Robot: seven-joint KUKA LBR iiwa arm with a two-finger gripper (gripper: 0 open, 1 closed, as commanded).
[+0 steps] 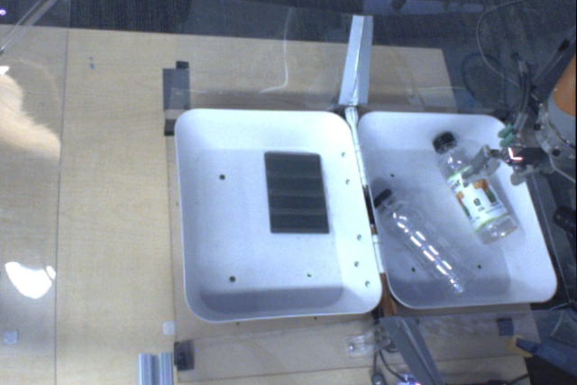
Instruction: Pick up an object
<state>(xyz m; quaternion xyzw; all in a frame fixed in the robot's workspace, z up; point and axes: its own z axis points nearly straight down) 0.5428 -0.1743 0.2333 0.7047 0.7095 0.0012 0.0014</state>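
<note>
Camera view looks down at a slant on two shallow white bins set side by side on a pale wooden bench [99, 194]. Left bin [207, 275] holds a dark ribbed rectangular block [297, 192] near its centre, lying flat with its long side running from 12 to 6 o'clock. Right bin [532, 270] holds two clear plastic bottles. One bottle with a label [471, 189] lies toward 2 o'clock in the bin, its black cap pointing to 11 o'clock. The other bottle, unlabelled [422, 241], lies toward 7 o'clock, its dark cap close to the wall shared by the bins. They lie near each other, apart. The gripper [521, 154] sits at 3 o'clock over the right bin's edge, just beside the labelled bottle; whether it is spread or pressed together cannot be told, and nothing shows pinched in it
</note>
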